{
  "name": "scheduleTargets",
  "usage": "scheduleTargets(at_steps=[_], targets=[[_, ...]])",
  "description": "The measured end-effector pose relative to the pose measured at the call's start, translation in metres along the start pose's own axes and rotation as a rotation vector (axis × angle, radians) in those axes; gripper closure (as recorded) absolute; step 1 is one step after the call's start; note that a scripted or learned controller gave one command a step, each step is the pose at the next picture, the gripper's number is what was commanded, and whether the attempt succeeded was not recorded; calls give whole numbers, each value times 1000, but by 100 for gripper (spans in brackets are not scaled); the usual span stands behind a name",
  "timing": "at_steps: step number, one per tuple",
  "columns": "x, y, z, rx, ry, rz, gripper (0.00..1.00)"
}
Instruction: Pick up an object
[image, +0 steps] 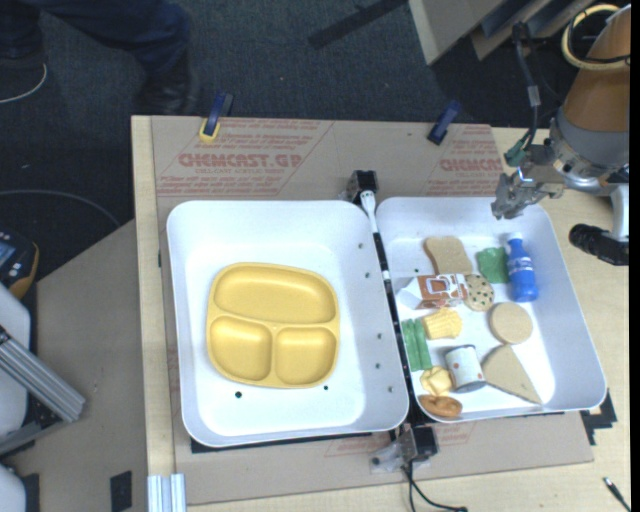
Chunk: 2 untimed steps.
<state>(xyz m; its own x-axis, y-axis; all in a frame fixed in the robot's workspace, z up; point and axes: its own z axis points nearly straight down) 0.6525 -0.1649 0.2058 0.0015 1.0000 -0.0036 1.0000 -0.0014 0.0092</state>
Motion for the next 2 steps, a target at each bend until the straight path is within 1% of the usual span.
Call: scheduleTargets(at_steps=[1,2], targets=[[-1,1,-21,3,1,-1,100],[36,-32,-26,13,5,-4,100]])
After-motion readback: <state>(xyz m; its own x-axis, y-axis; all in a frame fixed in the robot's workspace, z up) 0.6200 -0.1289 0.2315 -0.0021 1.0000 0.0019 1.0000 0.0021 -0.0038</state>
